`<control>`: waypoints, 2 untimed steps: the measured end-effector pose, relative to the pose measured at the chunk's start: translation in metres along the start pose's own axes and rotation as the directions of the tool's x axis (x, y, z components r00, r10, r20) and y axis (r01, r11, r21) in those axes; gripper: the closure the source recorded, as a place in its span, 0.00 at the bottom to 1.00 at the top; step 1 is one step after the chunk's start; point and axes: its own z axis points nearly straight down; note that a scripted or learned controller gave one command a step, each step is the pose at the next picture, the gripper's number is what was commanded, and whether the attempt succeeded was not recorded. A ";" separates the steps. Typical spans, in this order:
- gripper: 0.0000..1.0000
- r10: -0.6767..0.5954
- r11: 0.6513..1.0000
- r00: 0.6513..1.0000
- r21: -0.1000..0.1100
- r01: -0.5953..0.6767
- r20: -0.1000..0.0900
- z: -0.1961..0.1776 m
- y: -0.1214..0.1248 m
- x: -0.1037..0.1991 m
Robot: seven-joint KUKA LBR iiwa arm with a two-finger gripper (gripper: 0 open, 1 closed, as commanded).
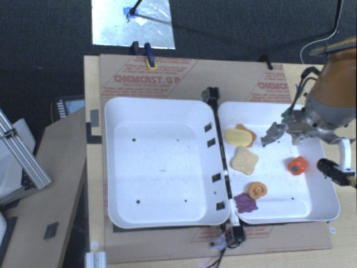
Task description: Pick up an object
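claw (273,134): state unclear, nothing visibly held
position: above right bin (321,208), near its back edge, probably lining up on yellow piece (239,138)
left bin (114,149): likely drop side

Both white bins (162,166) look like smooth, slightly glossy plastic, resting on a matt brown cardboard sheet (184,74) over the pale wooden tabletop (67,166), with a shiny crinkled foil sheet (134,15) on rough dark carpet (251,10).
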 end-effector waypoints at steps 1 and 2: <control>0.00 0.003 1.000 1.000 0.003 -0.003 -0.002 -0.009 -0.071 0.012; 0.00 -0.007 1.000 1.000 0.004 0.007 -0.004 0.038 -0.068 0.082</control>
